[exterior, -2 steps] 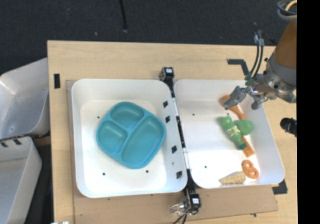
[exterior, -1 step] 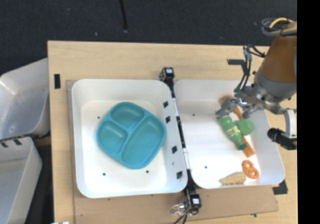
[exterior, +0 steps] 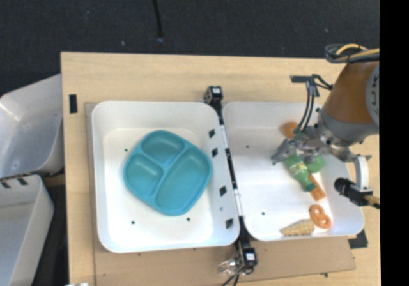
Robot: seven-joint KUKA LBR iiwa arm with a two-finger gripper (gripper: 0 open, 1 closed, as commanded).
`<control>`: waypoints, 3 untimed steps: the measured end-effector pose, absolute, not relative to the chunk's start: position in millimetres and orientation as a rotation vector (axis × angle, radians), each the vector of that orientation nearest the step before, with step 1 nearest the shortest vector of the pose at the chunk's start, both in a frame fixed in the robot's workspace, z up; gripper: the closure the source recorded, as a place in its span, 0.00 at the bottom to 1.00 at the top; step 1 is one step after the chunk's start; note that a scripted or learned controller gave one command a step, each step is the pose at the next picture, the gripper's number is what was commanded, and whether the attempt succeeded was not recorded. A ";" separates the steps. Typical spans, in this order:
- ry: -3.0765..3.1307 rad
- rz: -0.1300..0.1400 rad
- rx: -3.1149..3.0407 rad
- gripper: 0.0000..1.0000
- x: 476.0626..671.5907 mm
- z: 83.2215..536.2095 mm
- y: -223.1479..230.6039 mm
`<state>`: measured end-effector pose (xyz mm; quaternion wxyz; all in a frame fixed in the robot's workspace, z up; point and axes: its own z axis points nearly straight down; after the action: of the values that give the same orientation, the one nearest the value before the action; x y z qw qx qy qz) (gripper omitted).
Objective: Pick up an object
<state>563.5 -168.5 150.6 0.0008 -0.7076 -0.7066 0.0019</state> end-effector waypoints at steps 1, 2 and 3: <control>-2.221 0.003 -2.227 0.00 564.0 99.7 -170.9; -2.217 -0.002 -2.232 1.00 564.4 111.9 -170.8; -2.222 -0.005 -2.231 1.00 572.6 167.5 -180.5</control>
<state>572.6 -180.5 167.5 -0.0034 -0.7086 -0.7056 -0.0016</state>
